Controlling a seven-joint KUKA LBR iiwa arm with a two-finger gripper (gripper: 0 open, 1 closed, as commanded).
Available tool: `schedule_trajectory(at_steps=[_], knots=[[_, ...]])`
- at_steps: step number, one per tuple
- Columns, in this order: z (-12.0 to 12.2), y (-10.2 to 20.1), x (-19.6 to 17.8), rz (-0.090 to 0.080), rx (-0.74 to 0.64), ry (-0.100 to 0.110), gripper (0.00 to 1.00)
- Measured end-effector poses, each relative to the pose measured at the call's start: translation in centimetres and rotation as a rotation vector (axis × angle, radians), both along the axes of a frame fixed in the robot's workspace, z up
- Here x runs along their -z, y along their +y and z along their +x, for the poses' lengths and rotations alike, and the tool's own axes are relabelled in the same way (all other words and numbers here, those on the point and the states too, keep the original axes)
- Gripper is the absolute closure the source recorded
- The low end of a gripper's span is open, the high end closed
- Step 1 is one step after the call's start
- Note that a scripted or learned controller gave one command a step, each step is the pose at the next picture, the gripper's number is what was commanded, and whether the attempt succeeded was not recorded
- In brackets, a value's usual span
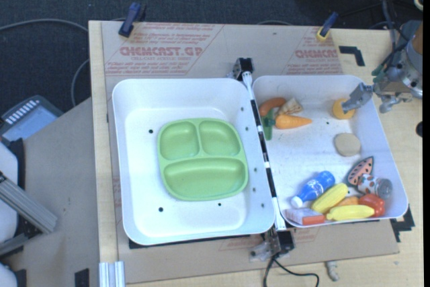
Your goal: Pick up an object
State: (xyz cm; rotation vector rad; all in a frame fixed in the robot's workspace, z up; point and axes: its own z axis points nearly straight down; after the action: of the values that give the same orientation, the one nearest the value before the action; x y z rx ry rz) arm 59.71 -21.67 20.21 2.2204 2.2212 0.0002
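Observation:
My gripper (373, 100) hangs over the far right rim of the right bin (392, 144), open, with nothing between its fingers. One grey finger (357, 97) reaches toward a small yellow object (342, 109) and stands just above and right of it. Farther left lie an orange carrot (293, 121), a reddish-orange piece (271, 106) and a beige wedge (292, 105). A tan round disc (347, 144) lies mid-bin. At the near corner are a blue bottle (314, 186), a yellow banana (328, 197), a patterned orange slice (361, 171) and more small toys.
The left bin (131, 144) holds a green divided plate (201, 158). A black clamp (243, 67) and a ridge join the two bins. Blue clips (130, 19) pin the cardboard at the back. The arm's wrist (403, 70) stands over the bench's right edge.

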Motion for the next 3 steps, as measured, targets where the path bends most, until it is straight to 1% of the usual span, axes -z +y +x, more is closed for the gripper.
schedule_trajectory(at_steps=[1, 2, 3], knots=[[5.3, 1.6, 10.7, 0.000, -0.001, 0.001, 0.00], [7.0, 0.0, 11.6, 0.017, -0.004, 0.012, 0.00], [7.0, 0.0, 11.7, 0.016, -0.005, 0.012, 0.00]])
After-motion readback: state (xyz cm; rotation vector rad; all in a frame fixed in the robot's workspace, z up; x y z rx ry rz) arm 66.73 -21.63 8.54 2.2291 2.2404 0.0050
